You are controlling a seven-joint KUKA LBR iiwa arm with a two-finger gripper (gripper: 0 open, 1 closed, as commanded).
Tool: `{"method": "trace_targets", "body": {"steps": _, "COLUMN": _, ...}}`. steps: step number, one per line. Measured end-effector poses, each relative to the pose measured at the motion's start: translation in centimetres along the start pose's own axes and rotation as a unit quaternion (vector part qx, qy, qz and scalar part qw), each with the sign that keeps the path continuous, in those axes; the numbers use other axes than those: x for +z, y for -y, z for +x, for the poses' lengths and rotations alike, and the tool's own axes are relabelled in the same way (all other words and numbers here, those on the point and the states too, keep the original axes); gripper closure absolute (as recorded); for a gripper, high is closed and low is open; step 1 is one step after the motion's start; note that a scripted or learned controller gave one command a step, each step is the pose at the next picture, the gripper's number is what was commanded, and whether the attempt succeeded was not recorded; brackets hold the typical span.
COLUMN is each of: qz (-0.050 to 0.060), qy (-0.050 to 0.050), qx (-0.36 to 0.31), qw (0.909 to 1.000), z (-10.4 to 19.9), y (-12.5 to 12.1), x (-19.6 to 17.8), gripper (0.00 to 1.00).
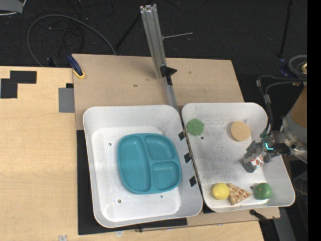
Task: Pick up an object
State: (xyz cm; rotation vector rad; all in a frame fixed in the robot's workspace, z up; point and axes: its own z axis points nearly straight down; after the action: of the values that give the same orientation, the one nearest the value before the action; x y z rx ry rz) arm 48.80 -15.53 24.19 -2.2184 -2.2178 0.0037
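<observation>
Claw low in the right white bin (pixel 220 115).
I saw the claw (pixel 252 162) above bare floor, its spread unclear; the green round fruit (pixel 262 190) lay near.

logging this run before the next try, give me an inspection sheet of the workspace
surface: two shallow white bins side by side, left bin, right bin, on a brown bench board
job's things: green bumpy ball, round tan disc, yellow ball, pizza-slice toy, green apple-like ball, all in the right bin
clutter: teal divided plastic tray in the left bin
grippers: tool low over the right bin, near its right side; something small with red at its tip, grasp unclear
cables: dark loops on the floor behind the bench
surroundings: slanted metal post, pale wooden table at left
</observation>
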Motion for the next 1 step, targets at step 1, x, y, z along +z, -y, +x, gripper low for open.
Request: {"method": "trace_targets", "body": {"steps": 1, "qz": -0.001, "qy": 0.0, "qx": 0.0, "qw": 1.0, "z": -0.01, "y": -0.03, "x": -0.05, "gripper": 0.0}}
